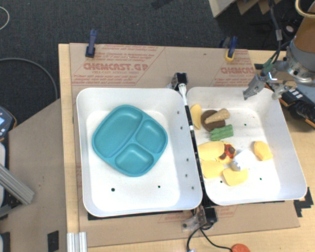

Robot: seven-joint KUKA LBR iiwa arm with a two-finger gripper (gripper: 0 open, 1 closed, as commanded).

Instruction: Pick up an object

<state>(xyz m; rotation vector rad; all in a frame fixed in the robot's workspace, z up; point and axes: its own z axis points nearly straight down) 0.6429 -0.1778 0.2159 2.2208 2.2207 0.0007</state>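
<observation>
Your gripper [253,90] hangs over the far right corner of the right bin [283,193], well apart from the food toys, so nothing is picked yet; I can't tell how the jaws stand, and nothing shows between them. Targets sit bunched by the bin's left wall: brown piece [216,118], green piece [221,132], yellow pieces [211,152], one yellow lump [262,150] nearer the right edge. Left bin [94,198] holds a teal divided plate [129,139], centred
</observation>
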